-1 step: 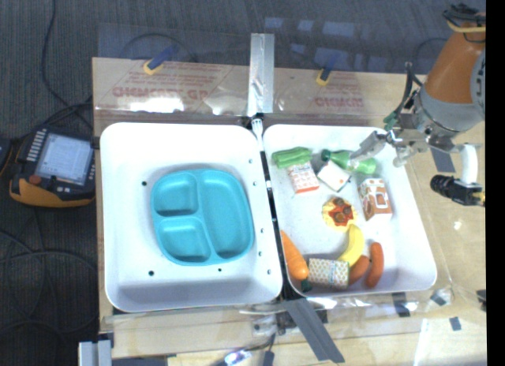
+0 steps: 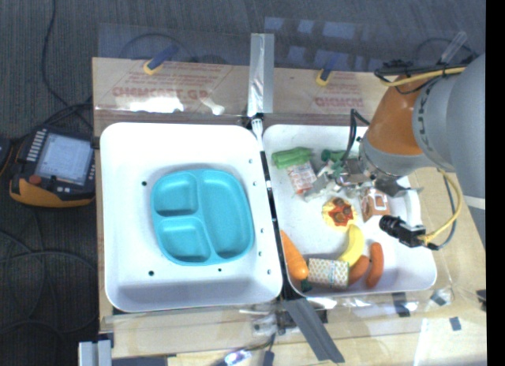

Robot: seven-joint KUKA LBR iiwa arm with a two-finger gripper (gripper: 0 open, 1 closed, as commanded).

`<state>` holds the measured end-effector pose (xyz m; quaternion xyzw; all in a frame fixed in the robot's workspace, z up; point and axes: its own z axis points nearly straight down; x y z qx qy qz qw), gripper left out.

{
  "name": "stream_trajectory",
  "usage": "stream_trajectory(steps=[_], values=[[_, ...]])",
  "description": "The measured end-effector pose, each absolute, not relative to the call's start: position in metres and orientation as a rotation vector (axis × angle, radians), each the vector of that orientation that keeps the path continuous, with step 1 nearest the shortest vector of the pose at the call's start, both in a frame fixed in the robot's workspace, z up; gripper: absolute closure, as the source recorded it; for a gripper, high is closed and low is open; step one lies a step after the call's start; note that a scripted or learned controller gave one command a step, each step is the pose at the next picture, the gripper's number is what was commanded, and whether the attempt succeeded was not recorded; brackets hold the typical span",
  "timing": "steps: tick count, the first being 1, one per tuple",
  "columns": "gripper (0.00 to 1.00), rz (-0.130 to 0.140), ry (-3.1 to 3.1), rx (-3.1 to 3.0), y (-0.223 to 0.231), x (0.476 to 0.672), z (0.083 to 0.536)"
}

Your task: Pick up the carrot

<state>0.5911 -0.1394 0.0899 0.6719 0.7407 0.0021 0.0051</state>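
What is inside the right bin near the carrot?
The carrot lies at the right bin's lower left wall, beside a patterned block, a banana and a sausage. The arm covers the bin's upper right.

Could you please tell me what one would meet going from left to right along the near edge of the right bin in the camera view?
carrot → patterned block → banana → sausage-like red piece, all in the right bin
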Motion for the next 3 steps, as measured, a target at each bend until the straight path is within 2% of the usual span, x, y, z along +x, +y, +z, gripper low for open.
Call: stream_trajectory(steps=[1, 2, 3], values=[[0.00, -0.002, 2.325, 2.113, -0.084, 0.597, 0.184], [0.00, -0.002, 2.804, 1.413, -0.076, 0.559, 0.321], [0.00, -0.002, 2.733, 1.557, -0.047, 0.488, 0.183]])
